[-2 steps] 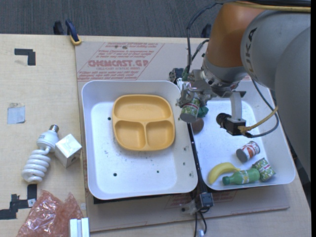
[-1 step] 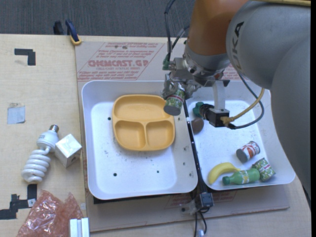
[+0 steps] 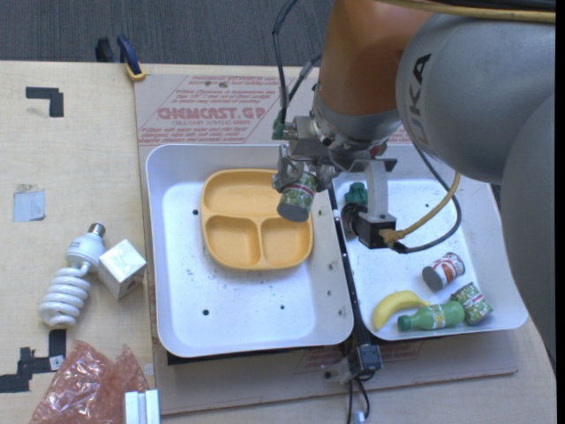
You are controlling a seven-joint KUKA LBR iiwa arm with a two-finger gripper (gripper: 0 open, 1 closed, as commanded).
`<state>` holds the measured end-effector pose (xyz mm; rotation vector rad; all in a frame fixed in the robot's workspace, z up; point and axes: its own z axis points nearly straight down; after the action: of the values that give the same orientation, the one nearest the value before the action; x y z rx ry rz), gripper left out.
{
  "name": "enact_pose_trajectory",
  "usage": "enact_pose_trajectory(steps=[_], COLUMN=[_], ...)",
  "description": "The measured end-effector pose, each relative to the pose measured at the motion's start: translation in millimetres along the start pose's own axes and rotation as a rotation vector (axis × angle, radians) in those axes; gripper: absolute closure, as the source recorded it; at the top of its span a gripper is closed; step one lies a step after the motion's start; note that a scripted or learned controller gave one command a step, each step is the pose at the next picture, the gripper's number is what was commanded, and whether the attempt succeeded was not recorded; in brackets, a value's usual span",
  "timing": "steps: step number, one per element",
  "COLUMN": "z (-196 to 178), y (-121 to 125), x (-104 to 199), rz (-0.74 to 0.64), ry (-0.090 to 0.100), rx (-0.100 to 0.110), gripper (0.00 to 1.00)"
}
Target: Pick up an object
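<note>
Hanging over the seam between the two bins, the gripper (image 3: 298, 186) is clenched on a small can (image 3: 294, 203) with a green label and a grey end; the can sits tilted between the fingers, its grey end turned down and to the left. It hangs above the right edge of a yellow plate (image 3: 252, 223), a three-part dish that lies flat in the upper half of the left bin (image 3: 229, 316). The arm, grey with an orange band, comes in from the upper right and covers much of the right bin (image 3: 402, 272). In the lower part of that bin a banana (image 3: 395, 306) lies just beside a green bottle (image 3: 433, 316) on its side, the two touching or nearly so. A red-labelled can (image 3: 444, 269) lies tipped over above them, and a green-labelled can (image 3: 475, 300) rests at the bottle's right end. Both bins stand on a cardboard sheet (image 3: 212, 104) with red print. Left of the bins, on the bench, a spiral light bulb (image 3: 69, 281) lies against a white cube (image 3: 122, 266), and a red mesh bag (image 3: 84, 382) sits near the bottom edge
</note>
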<state>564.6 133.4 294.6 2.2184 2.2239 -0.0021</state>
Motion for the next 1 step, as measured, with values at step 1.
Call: enact_pose_trajectory(steps=[1], z=[20.3], y=[94.2], x=[15.2], rz=[0.001], ry=[-0.001], rx=[0.000], gripper=[1.00])
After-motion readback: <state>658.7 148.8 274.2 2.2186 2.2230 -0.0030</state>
